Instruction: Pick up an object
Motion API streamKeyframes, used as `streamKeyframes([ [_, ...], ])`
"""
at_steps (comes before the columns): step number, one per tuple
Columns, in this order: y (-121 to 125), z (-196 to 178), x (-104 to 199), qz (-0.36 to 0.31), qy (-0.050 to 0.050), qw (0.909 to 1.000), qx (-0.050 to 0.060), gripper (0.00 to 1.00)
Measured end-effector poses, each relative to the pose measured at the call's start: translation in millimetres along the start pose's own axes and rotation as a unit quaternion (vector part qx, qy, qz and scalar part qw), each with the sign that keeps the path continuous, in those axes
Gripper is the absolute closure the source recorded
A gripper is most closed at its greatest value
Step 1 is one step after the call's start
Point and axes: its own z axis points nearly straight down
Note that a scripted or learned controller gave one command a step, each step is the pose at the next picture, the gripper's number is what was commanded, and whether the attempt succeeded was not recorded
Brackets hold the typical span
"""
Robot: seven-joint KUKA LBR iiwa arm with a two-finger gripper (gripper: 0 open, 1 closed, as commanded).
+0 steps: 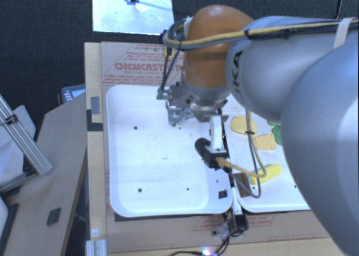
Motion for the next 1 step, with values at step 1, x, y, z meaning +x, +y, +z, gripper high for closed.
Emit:
streamKeyframes([
  [1,-24.1,-90.3,-6.9,0.0,0.001,1.0,-0.003,1.0],
])
